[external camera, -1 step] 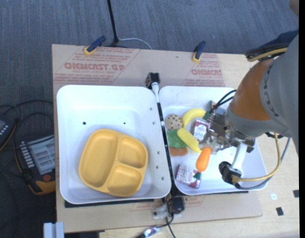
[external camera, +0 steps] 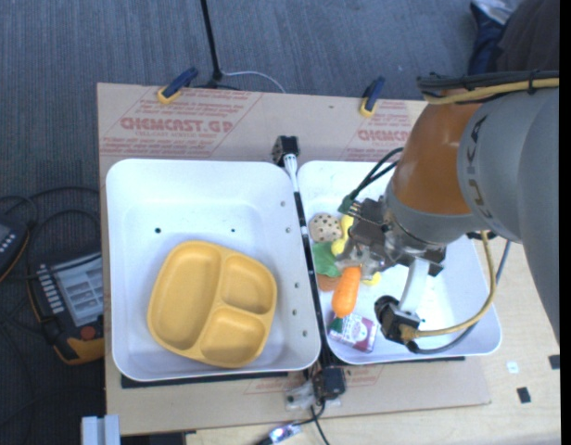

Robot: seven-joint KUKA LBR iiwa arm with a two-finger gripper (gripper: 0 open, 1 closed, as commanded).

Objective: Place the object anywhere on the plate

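Yellow plate (external camera: pixel 213 301) in the left bin (external camera: pixel 128 202), three compartments, flat on the bin floor, turned a little askew, sitting toward the near side. Nothing on any compartment. Over in the right bin (external camera: pixel 480 332), a cluster of small things against the left wall: orange carrot (external camera: pixel 346 288) lying lengthwise, tip pointing toward the far side; speckled beige die (external camera: pixel 324 227) just beyond it; a bit of green (external camera: pixel 324 269) and yellow (external camera: pixel 338 246) tucked between the two; small pink-and-white carton (external camera: pixel 355 332) at the near end, just beside the carrot's blunt end. All well apart from the plate, with the bin walls between.
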